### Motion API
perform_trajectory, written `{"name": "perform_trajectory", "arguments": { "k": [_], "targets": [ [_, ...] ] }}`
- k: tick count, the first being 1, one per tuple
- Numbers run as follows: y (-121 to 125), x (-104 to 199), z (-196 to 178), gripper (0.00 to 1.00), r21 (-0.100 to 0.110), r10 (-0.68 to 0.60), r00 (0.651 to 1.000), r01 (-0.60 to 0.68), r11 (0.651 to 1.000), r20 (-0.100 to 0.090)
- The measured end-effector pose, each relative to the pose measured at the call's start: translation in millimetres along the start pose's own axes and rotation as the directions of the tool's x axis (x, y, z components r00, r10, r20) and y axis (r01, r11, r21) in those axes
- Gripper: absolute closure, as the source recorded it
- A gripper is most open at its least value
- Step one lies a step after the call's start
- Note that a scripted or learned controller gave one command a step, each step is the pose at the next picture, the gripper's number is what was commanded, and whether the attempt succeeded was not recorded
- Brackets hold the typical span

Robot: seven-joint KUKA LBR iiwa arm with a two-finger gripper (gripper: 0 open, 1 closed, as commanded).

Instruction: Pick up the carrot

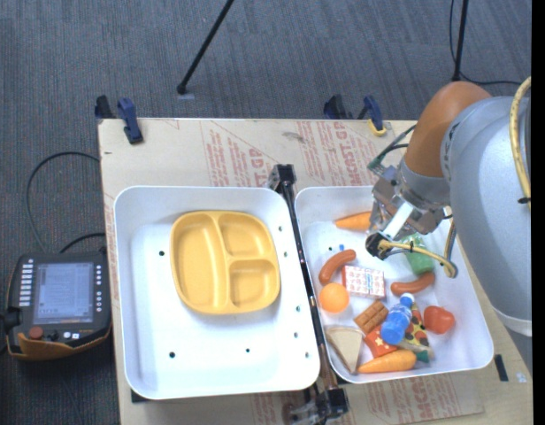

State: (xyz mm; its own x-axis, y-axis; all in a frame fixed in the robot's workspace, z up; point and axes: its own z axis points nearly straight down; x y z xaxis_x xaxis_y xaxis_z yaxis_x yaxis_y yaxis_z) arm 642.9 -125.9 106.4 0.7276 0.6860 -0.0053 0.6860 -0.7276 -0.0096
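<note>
Fingers on the grey arm's gripper (pixel 389 230) hang over the back part of the right-hand shallow white bin (pixel 478 348), and I cannot tell whether they are spread or pressed together, since the wrist hardware hides them. Nothing can be seen pinched there. An orange tapered toy carrot (pixel 353 222) lies just beside the gripper, on its left, near the bin's back wall, with its thin tip pointing towards the left bin. A second orange carrot-shaped toy with a greenish end (pixel 387 362) lies well apart from the gripper, along the front wall of the same bin. Between the two sit a red-brown toy sausage (pixel 337 266), a small white box with red print (pixel 364 281), an orange ball (pixel 333 298), a blue plastic bottle (pixel 397 320), a red rounded toy (pixel 439 319) and a tan wedge of toy bread (pixel 347 345). The left-hand white bin (pixel 140 343) holds a yellow plastic plate with three compartments (pixel 225 260). Both bins rest side by side on a pale board worktop with red lettering (pixel 219 149), held at its back edge by blue clamps (pixel 129 119). Dark grey carpet (pixel 69 51) surrounds it, with a handheld control pendant with a screen (pixel 60 304) lying on the floor to the left and thin black stand legs (pixel 211 34) behind.
</note>
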Motion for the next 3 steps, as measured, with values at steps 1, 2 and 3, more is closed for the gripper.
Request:
{"name": "perform_trajectory", "arguments": {
  "k": [1, 2, 3],
  "targets": [
    [-0.5, 0.4, 0.3, 0.00, 0.001, -0.002, 1.000, 0.002, 1.000, 0.000],
    [-0.4, 0.2, -9.8, 1.00, 0.002, -0.005, 1.000, 0.005, 1.000, 0.001],
    [-0.8, 0.5, -9.4, 0.00, 0.003, -0.007, 1.000, 0.007, 1.000, 0.001]
  ]
}}
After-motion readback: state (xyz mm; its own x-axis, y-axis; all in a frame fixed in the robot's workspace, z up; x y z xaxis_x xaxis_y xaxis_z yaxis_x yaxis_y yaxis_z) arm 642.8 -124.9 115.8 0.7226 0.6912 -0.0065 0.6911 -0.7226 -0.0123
